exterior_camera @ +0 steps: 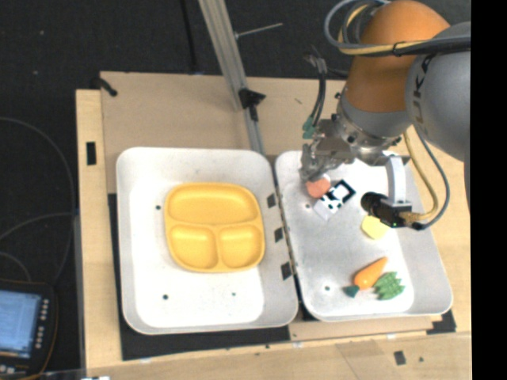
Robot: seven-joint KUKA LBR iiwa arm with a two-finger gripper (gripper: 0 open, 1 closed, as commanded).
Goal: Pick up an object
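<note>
My gripper (316, 167) hangs low over the back left part of the right bin (412, 307), straight above a small pink-red object (318, 187) that lies at its fingertips. Whether the fingers touch that object is hidden by the wrist. A white block with a black square marking (336, 196) lies just right of the pink-red object. A yellow lump (374, 227) rests further right, under a black fitting on the arm. A toy carrot with a green top (372, 276) lies near the bin's front.
The left bin (142, 291) holds a yellow divided tray (214, 226). A metal pole (230, 62) slants up from the gap between the bins. The grey arm with its orange band (396, 46) covers the right bin's back right corner.
</note>
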